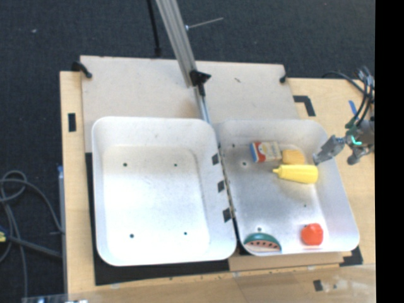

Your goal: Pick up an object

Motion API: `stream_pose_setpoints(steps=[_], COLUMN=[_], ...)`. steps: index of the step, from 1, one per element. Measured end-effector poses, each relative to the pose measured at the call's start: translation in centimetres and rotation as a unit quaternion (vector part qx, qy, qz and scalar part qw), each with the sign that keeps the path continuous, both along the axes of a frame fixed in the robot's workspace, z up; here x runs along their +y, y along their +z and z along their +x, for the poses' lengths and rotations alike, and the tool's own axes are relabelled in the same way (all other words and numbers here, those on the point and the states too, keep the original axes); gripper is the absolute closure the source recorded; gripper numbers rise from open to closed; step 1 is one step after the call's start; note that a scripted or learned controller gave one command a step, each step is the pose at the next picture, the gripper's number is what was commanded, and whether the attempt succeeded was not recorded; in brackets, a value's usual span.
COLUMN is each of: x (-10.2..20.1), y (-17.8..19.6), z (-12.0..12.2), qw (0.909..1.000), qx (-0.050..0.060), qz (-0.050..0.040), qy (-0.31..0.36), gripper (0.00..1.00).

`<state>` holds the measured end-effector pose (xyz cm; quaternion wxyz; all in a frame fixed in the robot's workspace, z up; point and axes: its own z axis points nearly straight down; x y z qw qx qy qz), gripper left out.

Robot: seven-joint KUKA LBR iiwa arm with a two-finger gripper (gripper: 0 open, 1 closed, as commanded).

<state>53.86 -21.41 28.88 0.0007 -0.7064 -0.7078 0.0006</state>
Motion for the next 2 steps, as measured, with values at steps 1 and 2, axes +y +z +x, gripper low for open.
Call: stream_pose_setpoints(steps=[1,2], x=[0.0,-0.2], y=[0.2,-5.9], z=[0.1,0.5], qw=[1.0,1.0], qx=[-0.002,0.001], qz=[-0.0005,-0.0005], qy=[0.001,-0.002], gripper=[0.0,0.0])
